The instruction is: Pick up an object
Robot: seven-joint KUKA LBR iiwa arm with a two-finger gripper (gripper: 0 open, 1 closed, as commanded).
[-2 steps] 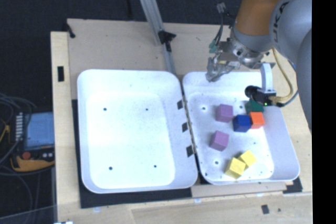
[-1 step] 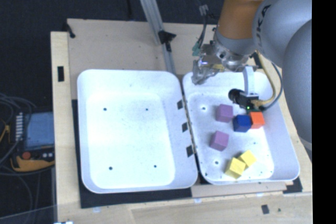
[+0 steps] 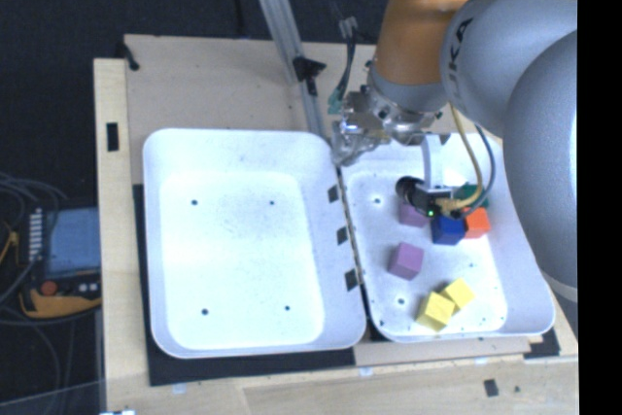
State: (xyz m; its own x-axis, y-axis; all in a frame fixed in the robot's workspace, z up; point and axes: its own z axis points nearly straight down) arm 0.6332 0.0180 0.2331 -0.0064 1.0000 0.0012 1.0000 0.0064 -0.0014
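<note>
- Gripper (image 3: 355, 139): metallic, shiny, hanging under the orange band of the arm (image 3: 505, 53), at the top edge of the right bin near the divide between bins; can't tell from this angle if the fingers are open or closed, nothing visibly between them.
- Arm: smooth grey rounded shell, black lettering on it partly visible, reads like "KU".
- Right bin (image 3: 520, 301): shallow, white, glossy plastic with rounded corners, holds small blocks.
- Purple block (image 3: 406, 259): matte cube, mid-bin, sitting apart from the others, turned slightly off the bin's edges.
- Two yellow blocks (image 3: 445, 301): touching, near the bin's front edge, pair running diagonally.
- Blue block (image 3: 448, 229) and orange block (image 3: 477, 224): side by side, touching; another purple piece (image 3: 413, 215) just left, partly hidden by black cable parts.
- Left bin (image 3: 238, 238): white, faint grey speckle, a few dark dots.
- Tabletop (image 3: 194, 83): plain tan board.
</note>
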